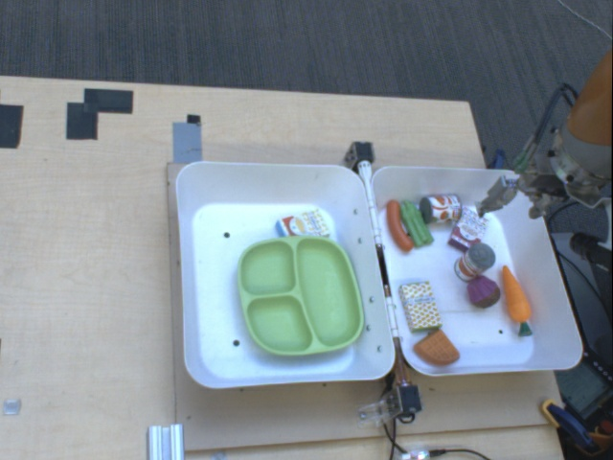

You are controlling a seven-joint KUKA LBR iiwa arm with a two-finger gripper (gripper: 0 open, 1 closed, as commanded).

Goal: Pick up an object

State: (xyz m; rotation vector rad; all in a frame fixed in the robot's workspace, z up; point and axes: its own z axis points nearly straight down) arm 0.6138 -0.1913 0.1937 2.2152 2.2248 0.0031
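Observation:
The right bin holds several toy foods: a red sausage, a green pod, a small can lying on its side, a purple and white packet, a round tin, a purple vegetable, a carrot, a yellow patterned box and an orange wedge. My gripper hangs over this bin's far right corner. It is open, with nothing between its fingers. Its left fingertip is just right of the packet and the can.
In the left bin lies a green divided plate, with a small white packet behind it. A black clamp stands at the far end of the seam between the bins. Cables run along the bench's right side.

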